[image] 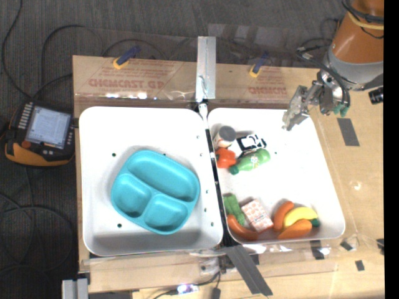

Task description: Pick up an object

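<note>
Green bottle (252,161) | long axis left-right, slightly tilted | right bin (312,167)

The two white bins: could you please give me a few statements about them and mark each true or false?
1. A blue divided plate lies in the left bin. True.
2. The gripper hangs over the right bin's upper right corner. True.
3. The gripper holds the banana. False: the banana lies near the right bin's lower right corner, far from the gripper.
4. The green toy lies on the blue plate. False: it lies in the right bin.
</note>
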Action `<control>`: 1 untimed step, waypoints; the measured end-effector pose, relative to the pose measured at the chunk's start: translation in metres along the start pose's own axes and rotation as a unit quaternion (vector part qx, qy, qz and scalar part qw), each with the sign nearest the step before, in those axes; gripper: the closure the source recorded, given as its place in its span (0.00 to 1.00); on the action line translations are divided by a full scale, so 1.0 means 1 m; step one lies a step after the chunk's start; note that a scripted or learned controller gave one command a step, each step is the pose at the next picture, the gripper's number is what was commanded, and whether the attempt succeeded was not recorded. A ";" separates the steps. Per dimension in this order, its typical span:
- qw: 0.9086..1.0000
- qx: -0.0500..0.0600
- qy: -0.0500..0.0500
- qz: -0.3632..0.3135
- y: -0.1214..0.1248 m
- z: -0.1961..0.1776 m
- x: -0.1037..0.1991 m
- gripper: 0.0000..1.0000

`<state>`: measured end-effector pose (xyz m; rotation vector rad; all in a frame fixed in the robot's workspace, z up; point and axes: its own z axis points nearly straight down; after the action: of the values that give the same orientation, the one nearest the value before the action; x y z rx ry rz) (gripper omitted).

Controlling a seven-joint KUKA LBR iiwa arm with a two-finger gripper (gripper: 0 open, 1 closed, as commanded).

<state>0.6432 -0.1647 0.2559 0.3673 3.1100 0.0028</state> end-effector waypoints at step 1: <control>1.000 -0.001 -0.002 -0.001 0.002 -0.010 -0.001 1.00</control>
<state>0.6446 -0.1633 0.2660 0.3651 3.1053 0.0050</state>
